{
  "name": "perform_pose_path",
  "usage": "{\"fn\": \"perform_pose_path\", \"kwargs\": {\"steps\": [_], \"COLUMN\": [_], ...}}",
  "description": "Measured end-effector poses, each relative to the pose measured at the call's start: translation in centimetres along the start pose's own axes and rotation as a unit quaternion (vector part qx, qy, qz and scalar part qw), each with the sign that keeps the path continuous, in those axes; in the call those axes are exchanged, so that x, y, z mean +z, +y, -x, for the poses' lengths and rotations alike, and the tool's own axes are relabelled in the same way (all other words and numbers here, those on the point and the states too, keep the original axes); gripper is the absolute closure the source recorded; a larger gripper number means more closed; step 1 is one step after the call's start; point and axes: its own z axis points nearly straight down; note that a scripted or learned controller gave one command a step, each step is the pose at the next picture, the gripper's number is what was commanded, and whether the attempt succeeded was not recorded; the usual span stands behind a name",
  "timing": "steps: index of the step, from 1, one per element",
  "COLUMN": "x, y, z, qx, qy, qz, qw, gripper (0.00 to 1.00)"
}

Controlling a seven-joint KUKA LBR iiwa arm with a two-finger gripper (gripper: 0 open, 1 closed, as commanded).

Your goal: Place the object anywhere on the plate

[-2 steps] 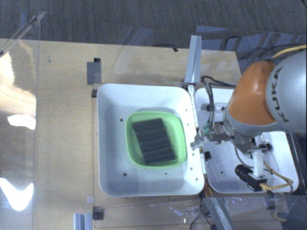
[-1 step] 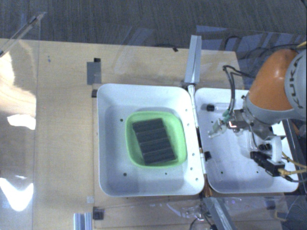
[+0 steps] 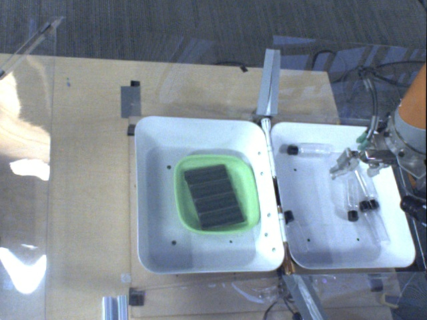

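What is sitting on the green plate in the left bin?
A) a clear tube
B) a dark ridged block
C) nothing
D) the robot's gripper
B: a dark ridged block lies on the green plate in the left bin.

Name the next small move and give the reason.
Probably lower the tool onto the clear tubes just below it in the right bin. They lie loose there, while the green plate in the left bin already carries a dark ridged block.
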Motion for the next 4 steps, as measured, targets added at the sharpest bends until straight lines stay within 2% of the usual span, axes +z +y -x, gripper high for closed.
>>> {"fn": "perform_pose_path", "kwargs": {"steps": [1,2,4], "x": [-8.6,-8.4,-11.1], "y": [-2.8,-2.9,-2.9], "z": [5.7,7.5,7.3], "qx": [0.044,0.08,0.176], "qy": [-0.001,-0.001,-0.002], "qz": [0.001,0.0,0.0], "qw": [0.999,0.9968,0.9845], "gripper": [0.0,0.0,0.0]}}
